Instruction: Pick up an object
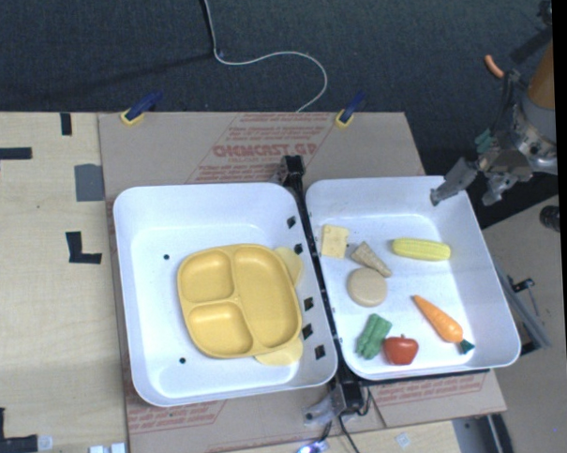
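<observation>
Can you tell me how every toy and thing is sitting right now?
gripper: open, above right bin's far corner
yellow tray: flat in left bin
corn: lying down
carrot: lying slanted
tomato: beside green vegetable
round cookie: flat
cheese: flat

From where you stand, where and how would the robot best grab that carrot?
Probably across the middle of the carrot, coming straight down. It lies flat and slanted in the right bin, tapering toward its upper-left tip, with clear floor on both long sides, so the fingers should straddle its narrow width.
</observation>
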Motion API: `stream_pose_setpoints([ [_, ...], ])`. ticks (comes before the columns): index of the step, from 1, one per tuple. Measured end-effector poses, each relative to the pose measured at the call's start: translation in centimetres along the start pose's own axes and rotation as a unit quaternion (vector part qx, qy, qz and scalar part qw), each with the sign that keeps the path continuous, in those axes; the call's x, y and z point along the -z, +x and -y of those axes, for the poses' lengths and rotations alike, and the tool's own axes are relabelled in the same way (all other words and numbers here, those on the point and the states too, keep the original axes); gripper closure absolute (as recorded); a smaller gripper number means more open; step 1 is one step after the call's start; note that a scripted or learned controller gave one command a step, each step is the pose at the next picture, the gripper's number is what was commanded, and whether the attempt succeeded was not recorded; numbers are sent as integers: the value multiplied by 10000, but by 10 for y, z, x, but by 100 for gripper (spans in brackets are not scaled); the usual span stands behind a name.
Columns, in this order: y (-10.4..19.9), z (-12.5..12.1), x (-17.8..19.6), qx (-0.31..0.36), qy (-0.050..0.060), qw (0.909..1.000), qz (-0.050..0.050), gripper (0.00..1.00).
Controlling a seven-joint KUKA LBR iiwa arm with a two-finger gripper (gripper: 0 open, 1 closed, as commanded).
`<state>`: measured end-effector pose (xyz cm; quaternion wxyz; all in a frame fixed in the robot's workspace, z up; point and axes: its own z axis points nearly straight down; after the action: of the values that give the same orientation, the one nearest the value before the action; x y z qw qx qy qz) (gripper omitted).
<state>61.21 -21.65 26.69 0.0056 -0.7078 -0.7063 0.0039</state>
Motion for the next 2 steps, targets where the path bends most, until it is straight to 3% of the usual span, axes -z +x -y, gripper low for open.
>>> stream_pose_setpoints([
  [1, 0, -2, 8, 16, -61, 10000, 15, 0],
  [2, 4, 0, -36, 22, -42, 10000, 14, 0],
])
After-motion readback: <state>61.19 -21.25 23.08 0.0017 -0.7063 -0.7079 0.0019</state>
